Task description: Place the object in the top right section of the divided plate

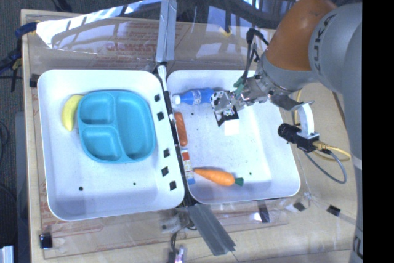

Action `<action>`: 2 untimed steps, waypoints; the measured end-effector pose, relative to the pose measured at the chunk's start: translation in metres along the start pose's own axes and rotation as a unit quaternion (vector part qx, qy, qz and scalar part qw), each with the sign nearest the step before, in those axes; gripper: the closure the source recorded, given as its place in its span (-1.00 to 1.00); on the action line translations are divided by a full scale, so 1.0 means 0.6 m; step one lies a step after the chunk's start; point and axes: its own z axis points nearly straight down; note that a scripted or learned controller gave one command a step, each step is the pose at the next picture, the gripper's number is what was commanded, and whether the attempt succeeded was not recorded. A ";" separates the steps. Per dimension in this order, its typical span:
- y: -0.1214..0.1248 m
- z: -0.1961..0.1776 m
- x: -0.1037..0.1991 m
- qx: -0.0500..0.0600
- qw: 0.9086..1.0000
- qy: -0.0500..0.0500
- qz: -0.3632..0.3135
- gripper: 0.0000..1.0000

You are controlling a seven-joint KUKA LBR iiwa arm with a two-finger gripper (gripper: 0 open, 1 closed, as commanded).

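Near edge of the worktop (320, 218): 2 shallow white bins side by side, left bin (55, 182) & right bin (271, 185).

Right bin, nearest first: 1 carrot (214, 176), lying flat near the front wall, green end pointing right. Further back, 1 sausage (181, 128), reddish, lying along the left wall. Behind that, 1 bottle (196, 97) w/ blue label, on its side near the back-left corner, cap end to the left.

Left bin: 1 blue divided plate (117, 125), 3 sections, roughly centred. 1 banana (71, 111) just beside the plate's left edge, on the bin floor, not on the plate.

Arm (308, 40) comes in from the right over the right bin's back half. Pincer (224, 109) sits just right of the bottle's base; can't tell whether the fingers are apart or together, nor whether they touch the bottle.
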 end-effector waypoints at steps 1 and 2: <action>-0.004 -0.097 0.131 0.000 1.000 0.000 -0.008 1.00; 0.045 0.044 0.268 0.003 1.000 0.001 0.000 1.00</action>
